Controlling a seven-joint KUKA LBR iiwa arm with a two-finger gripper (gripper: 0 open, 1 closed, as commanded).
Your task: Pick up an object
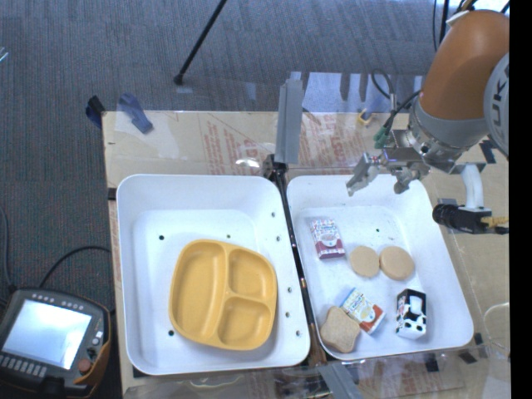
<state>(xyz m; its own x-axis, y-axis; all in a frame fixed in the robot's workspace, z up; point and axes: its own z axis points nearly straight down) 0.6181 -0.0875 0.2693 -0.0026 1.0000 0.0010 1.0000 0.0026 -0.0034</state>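
Note:
My gripper (381,180) hangs open over the far edge of the right bin (440,248), with nothing between its two grey fingers. Below it in that bin lie a small red and white packet (327,238), two round tan cookies (364,262) (396,263), a slice of bread (340,330), a small orange and white carton (363,309) and a black and white milk carton (411,313). All of them rest on the bin floor, well apart from the fingers.
The left bin (141,223) holds a yellow divided plate (223,293). A grey upright post (288,127) stands behind the seam between the bins. A teach pendant (51,335) lies on the floor at the lower left.

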